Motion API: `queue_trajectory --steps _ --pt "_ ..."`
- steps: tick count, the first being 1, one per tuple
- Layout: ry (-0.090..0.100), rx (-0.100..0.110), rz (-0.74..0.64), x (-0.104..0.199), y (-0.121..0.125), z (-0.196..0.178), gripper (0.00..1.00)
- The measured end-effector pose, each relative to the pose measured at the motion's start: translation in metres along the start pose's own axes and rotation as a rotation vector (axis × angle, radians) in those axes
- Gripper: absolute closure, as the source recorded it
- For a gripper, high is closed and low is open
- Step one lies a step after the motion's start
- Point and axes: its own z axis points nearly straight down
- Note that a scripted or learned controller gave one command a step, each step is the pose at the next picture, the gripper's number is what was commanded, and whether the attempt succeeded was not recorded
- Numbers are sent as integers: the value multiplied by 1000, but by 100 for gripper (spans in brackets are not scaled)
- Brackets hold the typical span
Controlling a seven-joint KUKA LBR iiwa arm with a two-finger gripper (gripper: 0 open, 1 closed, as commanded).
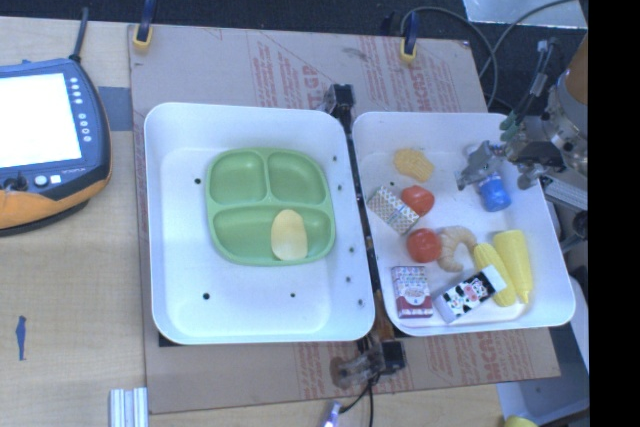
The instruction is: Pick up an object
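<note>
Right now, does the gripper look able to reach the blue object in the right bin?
Probably yes. The gripper hangs right beside the blue object in the right bin, and nothing lies on top of it. The nearest item, the yellow corn, lies apart.

Bright even light, glare on white bins (170,215), slightly soft focus.

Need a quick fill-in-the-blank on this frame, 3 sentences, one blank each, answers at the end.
1. The pale yellow item lies in the green divided plate, which sits in the ___ bin.
2. The end effector is over the right bin, right beside a small ___ object.
3. The corn cob near the right bin's right wall is ___ in colour.

Answers: left; blue; yellow
</note>
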Motion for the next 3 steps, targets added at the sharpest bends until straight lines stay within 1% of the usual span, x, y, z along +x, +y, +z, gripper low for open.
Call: queue_trajectory --steps 1,2,3 --pt "-3 -9 -1 18 -10 193 0" --pt "-5 -13 -5 17 -8 181 100" --pt "2 -2 -1 93 39 96 100"
